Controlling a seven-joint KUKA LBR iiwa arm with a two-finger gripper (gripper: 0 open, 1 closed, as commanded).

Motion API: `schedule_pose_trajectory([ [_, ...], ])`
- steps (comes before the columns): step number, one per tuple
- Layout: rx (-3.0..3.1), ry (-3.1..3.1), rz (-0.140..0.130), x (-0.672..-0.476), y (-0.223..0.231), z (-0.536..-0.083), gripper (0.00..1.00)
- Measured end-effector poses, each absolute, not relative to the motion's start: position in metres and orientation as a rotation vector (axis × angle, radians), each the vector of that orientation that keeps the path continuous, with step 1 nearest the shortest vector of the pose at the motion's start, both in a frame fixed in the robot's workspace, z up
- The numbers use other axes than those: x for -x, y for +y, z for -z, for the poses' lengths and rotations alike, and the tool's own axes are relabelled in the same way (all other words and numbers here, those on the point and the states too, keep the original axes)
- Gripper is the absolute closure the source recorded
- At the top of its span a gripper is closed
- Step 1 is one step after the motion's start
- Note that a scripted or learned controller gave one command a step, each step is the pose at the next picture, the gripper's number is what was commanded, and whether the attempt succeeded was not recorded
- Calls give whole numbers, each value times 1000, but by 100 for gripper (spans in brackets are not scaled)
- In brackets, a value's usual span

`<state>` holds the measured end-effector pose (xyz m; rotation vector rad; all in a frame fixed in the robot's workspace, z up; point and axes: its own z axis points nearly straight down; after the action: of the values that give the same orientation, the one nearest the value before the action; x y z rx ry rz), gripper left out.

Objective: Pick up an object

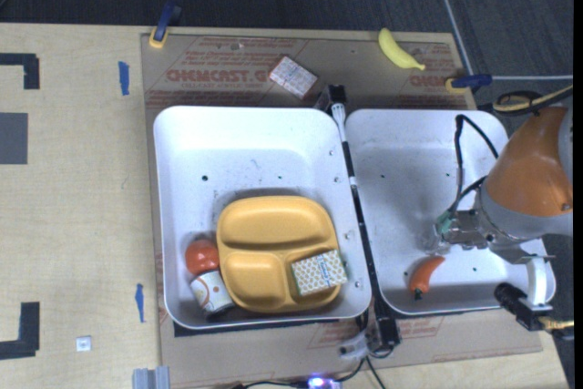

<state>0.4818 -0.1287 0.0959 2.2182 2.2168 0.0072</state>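
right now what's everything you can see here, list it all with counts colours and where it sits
white bins: two, white, side by side on the bench
divided tray: one, yellow, in the left bin, toward its near side
patterned packet: one, pale green and white, lying on the tray's near right compartment
ball: one, orange-red, left bin, near left corner beside the tray
small can: one, white with orange marks, just in front of the ball
carrot-like object: one, orange, right bin, near its front wall
banana: one, yellow, on the cardboard behind the right bin
small printed box: one, whitish, on the cardboard behind the left bin
arm: one, grey with orange band, over the right bin
tool: one, just above the carrot-like object
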Motion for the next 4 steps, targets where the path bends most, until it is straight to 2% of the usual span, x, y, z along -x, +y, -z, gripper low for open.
schedule_pose_trajectory([
  [1, -2219, 2217, -7, -482, -129, -96, 0],
  [2, -2220, 2221, -4, -481, -95, -86, 0],
  [3, -2218, 2218, -8, -482, -95, -96, 100],
  [4, -2221, 2218, 0, -479, -129, -92, 100],
])
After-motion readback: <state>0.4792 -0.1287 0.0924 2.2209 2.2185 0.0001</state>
